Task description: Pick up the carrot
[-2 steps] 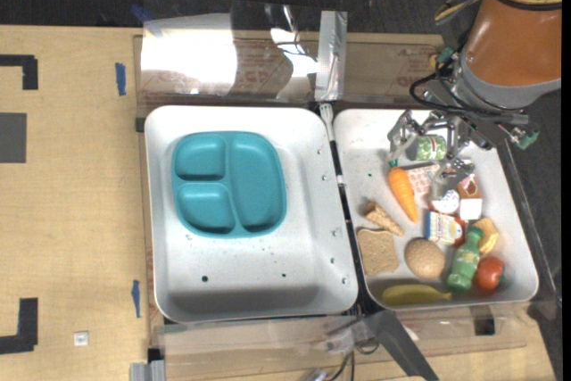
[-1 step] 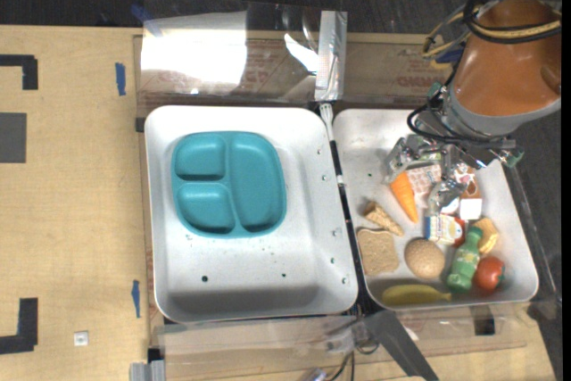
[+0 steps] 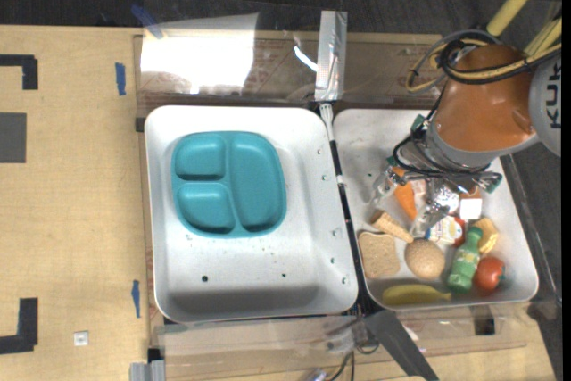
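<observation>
The arm point(image 3: 482, 98) reaches in from the right of the frame and hangs over the right bin point(image 3: 522, 232), its tool point(image 3: 434, 196) low among the play food in the bin's centre. The carrot point(image 3: 406, 199) lies just left of the tool, orange and slanted — whether the tool touches it cannot be told, nor how wide the tool stands. Below sit a slice of bread point(image 3: 380, 254), a round bun point(image 3: 426, 260), a green bottle point(image 3: 465, 263), a tomato point(image 3: 489, 274) and a pickle point(image 3: 415, 293). The left bin point(image 3: 308, 156) holds a teal divided plate point(image 3: 229, 183).
</observation>
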`<state>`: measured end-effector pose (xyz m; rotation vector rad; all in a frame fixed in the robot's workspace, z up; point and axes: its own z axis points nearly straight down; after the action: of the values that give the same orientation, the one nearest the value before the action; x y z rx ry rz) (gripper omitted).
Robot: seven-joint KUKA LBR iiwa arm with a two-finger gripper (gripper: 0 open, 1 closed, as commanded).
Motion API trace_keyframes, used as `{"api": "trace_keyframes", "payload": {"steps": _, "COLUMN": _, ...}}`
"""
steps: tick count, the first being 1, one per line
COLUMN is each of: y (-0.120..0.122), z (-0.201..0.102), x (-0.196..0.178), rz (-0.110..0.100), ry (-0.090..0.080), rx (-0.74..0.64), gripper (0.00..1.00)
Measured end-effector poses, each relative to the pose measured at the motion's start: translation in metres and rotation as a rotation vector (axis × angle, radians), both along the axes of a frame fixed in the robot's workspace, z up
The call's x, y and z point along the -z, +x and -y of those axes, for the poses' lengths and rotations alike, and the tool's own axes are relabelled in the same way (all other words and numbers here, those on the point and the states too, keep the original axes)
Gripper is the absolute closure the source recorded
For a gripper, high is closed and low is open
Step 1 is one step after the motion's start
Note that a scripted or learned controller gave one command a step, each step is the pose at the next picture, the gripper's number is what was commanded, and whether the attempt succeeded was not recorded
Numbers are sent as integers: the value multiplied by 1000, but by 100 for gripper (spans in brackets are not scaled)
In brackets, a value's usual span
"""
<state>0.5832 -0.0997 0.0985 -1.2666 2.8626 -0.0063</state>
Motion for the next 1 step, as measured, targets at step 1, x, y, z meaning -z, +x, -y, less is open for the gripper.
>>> {"api": "trace_keyframes", "payload": {"steps": 1, "y": 1, "z": -3, "x": -9, "rz": 4, "ry": 3, "rx": 0, "gripper": 100}}
